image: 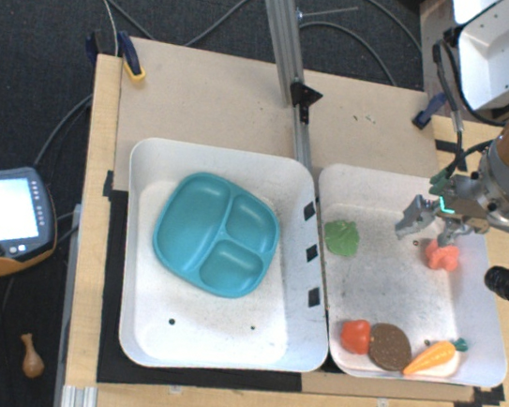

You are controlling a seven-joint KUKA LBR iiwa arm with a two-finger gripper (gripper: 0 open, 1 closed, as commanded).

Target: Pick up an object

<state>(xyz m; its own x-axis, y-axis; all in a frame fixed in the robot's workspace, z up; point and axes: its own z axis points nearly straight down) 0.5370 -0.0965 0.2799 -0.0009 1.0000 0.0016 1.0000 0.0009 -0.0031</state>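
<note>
Hovering: hand [433, 225] above pink toy [442, 257]; writing illegible.

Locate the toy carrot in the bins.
The carrot lies in the right bin, near its front right corner, beside the brown disc.

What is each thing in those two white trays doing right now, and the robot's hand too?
Teal divided plastic plate: lying flat in left bin.
Green leafy toy: loose in right bin.
Pink toy: below the end effector.
Red tomato toy, brown oval patty, orange carrot toy: clustered at right bin's near edge.
</note>
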